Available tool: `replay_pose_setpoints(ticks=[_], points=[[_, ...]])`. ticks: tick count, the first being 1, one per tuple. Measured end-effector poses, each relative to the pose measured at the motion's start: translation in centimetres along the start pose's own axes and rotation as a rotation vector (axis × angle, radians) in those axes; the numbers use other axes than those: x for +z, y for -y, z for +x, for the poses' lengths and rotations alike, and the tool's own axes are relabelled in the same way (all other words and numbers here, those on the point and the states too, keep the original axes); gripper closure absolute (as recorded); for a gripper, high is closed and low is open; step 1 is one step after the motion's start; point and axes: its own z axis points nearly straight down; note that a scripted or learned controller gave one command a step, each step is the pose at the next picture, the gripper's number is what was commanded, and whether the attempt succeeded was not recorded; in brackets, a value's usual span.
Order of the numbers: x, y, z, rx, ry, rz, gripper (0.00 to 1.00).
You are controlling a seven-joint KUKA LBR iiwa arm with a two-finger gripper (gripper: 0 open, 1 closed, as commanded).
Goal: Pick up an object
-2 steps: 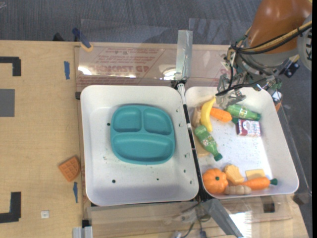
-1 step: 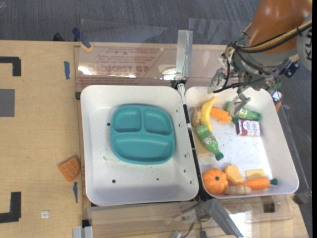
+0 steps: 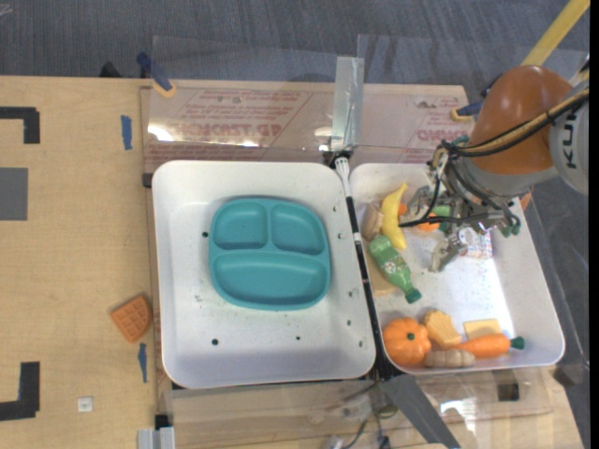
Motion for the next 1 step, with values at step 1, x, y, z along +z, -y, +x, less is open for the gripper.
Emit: replay_pose_setpoints(ticks=[1], points=[[-1.78, 0.07, -0.58, -0.002, 0.018, 0.008, 1.00]])
